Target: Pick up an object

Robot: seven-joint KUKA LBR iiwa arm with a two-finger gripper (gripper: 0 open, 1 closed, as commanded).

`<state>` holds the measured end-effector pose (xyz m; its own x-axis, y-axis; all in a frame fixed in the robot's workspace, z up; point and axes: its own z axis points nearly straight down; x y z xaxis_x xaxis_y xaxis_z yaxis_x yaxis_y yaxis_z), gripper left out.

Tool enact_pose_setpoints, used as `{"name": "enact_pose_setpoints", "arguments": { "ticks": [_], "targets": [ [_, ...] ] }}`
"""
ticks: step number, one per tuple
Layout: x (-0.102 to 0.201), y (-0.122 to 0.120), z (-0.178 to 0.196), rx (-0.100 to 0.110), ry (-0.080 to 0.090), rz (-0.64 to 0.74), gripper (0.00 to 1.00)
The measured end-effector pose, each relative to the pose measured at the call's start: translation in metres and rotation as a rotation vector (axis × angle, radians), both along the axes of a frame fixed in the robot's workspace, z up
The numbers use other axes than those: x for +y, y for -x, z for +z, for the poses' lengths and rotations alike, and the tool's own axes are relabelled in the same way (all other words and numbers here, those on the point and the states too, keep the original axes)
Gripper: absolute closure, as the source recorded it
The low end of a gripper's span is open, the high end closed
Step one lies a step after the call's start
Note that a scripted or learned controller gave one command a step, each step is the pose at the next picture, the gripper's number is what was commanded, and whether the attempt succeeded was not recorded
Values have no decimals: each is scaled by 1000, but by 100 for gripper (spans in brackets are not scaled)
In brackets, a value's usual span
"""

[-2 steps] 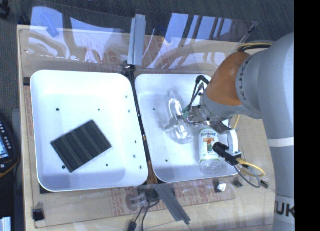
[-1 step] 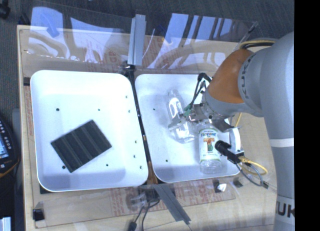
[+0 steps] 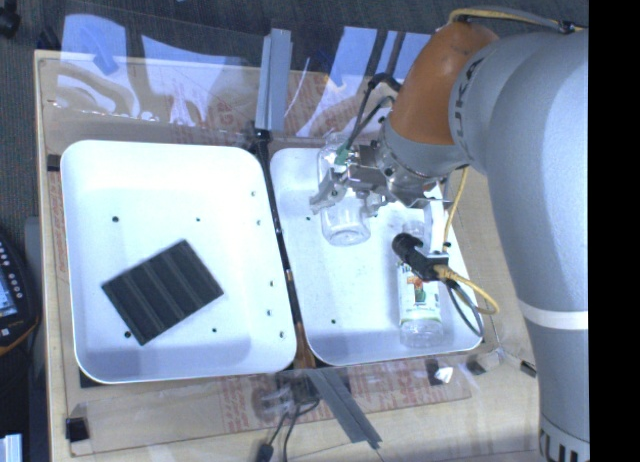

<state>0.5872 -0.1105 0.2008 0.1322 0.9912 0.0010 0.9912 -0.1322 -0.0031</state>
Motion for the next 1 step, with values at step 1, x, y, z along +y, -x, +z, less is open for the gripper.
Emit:
{"name": "enact_pose_setpoints", "arguments": {
  "ticks": [1],
  "targets": [
    [-12, 24, -16, 3, 0, -107, 100]
  ]
}}
